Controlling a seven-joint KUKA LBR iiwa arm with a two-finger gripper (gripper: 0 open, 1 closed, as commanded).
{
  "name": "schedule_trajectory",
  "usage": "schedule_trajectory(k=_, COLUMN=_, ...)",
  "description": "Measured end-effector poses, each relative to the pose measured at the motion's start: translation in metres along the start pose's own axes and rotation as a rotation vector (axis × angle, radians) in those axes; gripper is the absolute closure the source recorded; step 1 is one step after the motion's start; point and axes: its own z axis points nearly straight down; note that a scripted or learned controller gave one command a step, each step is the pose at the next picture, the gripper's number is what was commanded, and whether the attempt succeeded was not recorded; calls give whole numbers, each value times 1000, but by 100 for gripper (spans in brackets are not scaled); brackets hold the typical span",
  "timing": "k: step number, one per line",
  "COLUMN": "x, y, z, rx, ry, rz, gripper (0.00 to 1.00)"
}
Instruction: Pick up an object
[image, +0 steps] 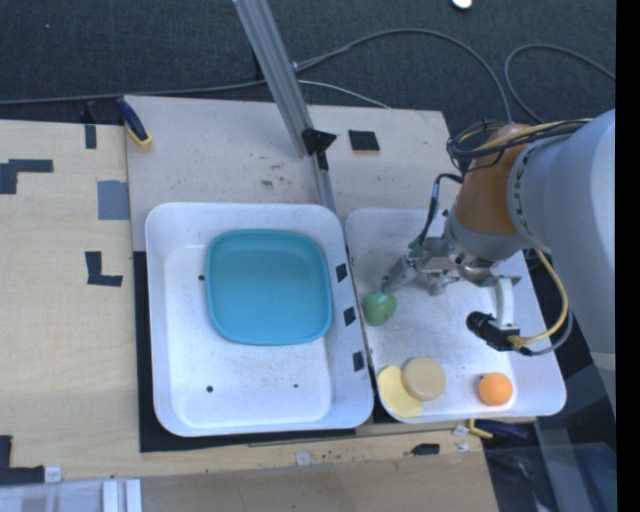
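Green ball (379, 307) just beside the tool (398, 277) (finger state unclear), no readable writing anywhere.

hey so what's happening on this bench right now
A grey robot arm reaches from the right into the right bin, its pincer low beside a small green ball. Whether it grips anything can't be told. A tan disc on a yellow piece and an orange ball lie along the near edge. The left bin holds a blue plate.

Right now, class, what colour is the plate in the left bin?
Light blue; the plate shows best in the camera view.
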Motion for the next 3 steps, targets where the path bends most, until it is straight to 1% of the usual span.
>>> schedule_trajectory(k=1, x=-1, y=1, z=-11, rx=-2, ry=-1, rz=0, gripper=100)
schedule_trajectory(k=2, x=3, y=-4, z=-55, rx=-2, ry=0, rz=0, gripper=100)
schedule_trajectory(k=3, x=8, y=6, z=-106, rx=-3, ry=0, rz=0, gripper=100)
